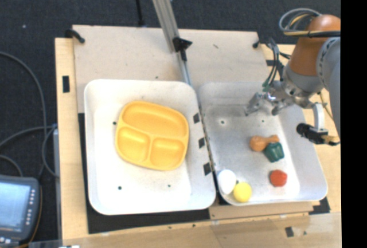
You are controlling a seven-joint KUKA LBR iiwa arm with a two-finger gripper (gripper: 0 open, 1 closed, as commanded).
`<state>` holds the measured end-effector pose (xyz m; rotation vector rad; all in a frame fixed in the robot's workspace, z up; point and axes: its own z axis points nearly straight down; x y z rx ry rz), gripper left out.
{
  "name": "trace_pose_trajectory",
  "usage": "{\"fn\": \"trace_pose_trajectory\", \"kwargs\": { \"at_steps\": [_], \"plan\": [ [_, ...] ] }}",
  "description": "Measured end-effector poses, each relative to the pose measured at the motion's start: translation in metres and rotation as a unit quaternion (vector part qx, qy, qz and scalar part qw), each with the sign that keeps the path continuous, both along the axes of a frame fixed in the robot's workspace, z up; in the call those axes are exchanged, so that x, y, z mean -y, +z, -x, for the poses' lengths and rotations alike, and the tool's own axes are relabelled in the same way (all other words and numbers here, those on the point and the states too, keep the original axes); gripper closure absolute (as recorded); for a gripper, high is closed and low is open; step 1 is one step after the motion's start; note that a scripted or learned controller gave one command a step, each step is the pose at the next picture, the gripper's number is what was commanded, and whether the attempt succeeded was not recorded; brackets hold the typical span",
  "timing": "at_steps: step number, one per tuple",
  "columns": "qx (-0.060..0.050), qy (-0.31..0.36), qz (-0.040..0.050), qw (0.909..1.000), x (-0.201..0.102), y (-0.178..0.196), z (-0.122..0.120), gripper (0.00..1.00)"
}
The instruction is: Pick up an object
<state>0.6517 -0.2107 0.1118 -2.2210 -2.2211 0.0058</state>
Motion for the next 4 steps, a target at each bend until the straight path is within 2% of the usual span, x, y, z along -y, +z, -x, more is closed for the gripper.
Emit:
{"fn": "trace_pose_trajectory", "kwargs": {
  "at_steps": [1,2,3,4],
  "plan": [
    [0.004,0.001,0.0017,1.0000,0.001,0.016,-0.002,1.00],
    [0.006,0.001,0.0003,1.0000,0.004,0.081,-0.008,1.00],
    [0.003,0.002,-0.0004,1.0000,0.005,0.094,-0.009,1.00],
    [0.002,0.003,-0.0011,1.0000,-0.046,0.089,-0.002,1.00]
  ]
}}
